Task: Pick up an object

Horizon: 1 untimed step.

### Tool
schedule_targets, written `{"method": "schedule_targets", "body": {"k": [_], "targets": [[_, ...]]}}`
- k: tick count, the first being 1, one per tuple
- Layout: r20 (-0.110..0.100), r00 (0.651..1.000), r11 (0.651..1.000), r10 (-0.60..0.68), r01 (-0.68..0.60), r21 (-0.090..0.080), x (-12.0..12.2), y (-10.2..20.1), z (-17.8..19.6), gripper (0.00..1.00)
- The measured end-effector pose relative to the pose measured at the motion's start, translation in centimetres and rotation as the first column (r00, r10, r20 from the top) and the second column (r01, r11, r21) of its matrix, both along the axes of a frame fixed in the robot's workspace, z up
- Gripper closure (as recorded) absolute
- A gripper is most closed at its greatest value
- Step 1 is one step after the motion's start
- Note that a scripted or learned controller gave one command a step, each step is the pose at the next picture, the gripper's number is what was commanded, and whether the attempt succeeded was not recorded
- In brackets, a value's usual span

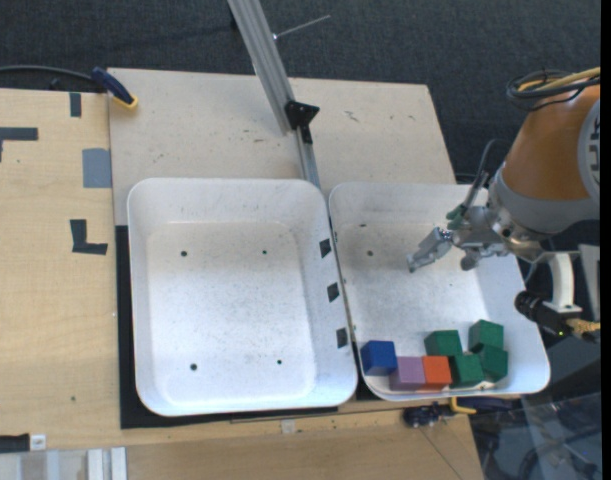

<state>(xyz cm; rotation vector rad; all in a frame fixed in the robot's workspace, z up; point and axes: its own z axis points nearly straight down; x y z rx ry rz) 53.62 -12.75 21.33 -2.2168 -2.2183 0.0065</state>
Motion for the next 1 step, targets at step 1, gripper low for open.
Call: {"method": "schedule_targets", "body": {"k": [1], "targets": [[-0.002, 1.0, 1.0, -0.001, 0.001, 0.0, -1.04, -0.4, -5.79, 0.0]]}}
